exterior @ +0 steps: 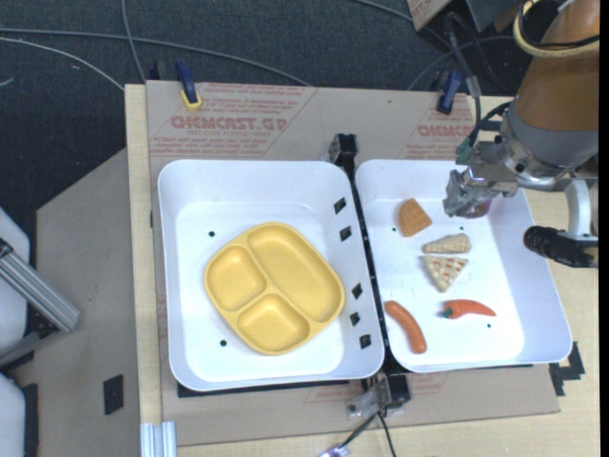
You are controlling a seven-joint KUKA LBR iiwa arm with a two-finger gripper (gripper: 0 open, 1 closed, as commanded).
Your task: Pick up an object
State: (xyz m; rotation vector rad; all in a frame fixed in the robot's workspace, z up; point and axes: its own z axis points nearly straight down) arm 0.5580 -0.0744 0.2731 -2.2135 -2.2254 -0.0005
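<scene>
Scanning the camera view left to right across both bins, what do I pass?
Yellow divided plate in the left bin → sausage → nugget → two sandwich wedges → red chili pepper, all in the right bin.

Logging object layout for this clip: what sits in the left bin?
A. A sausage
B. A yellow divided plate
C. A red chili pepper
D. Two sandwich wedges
B: the yellow divided plate lies alone in the left bin, while the chili pepper, the sausage and the sandwich wedges lie in the right bin.
</scene>
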